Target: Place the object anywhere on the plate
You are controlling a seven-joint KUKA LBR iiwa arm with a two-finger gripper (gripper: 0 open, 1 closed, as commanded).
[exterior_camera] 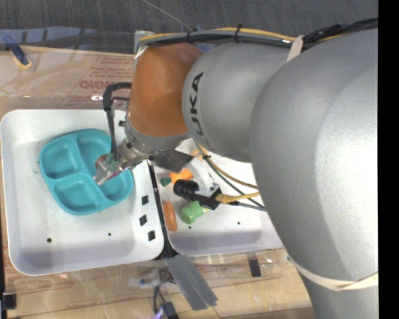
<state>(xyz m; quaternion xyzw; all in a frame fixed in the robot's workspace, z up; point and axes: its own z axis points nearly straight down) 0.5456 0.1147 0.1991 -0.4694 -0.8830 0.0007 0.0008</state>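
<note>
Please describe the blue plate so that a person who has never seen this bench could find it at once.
Look at the left white bin. The blue plate lies in its upper middle, below the gripper. It is the bin's sole turquoise thing, split into three compartments.

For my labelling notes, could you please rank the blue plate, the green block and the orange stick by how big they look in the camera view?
1. Blue plate, by far the largest.
2. Green block.
3. Orange stick, longer but much thinner, so its rank against the block is unsure.
</note>
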